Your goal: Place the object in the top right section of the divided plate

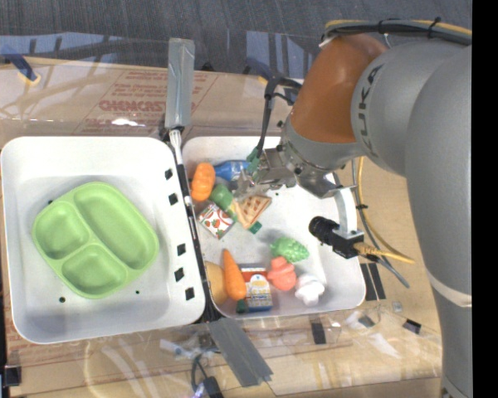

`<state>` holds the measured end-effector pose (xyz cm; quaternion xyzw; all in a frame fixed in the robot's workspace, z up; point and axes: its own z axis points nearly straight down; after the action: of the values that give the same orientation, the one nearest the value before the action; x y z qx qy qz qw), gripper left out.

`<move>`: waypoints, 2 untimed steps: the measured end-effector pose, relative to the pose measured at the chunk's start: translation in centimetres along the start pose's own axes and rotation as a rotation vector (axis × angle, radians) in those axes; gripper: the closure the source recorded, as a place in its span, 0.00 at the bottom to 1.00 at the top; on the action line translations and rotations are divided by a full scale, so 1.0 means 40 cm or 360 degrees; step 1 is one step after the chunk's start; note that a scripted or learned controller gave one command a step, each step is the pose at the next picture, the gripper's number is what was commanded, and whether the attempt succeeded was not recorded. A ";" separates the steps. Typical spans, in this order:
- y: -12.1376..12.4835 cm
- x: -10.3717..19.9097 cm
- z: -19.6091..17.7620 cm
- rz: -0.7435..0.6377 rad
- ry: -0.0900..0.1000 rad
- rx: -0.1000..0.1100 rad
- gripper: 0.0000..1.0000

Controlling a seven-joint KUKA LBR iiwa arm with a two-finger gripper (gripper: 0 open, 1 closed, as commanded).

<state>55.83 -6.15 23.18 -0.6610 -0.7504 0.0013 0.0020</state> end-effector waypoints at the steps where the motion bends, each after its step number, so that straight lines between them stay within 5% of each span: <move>1: -0.125 0.088 0.105 0.0750 0.0002 0.0005 1.00; 2: -0.125 0.088 0.104 0.0750 0.0002 0.0005 0.00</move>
<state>50.42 -3.27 19.03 -0.8179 -0.5753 0.0024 0.0029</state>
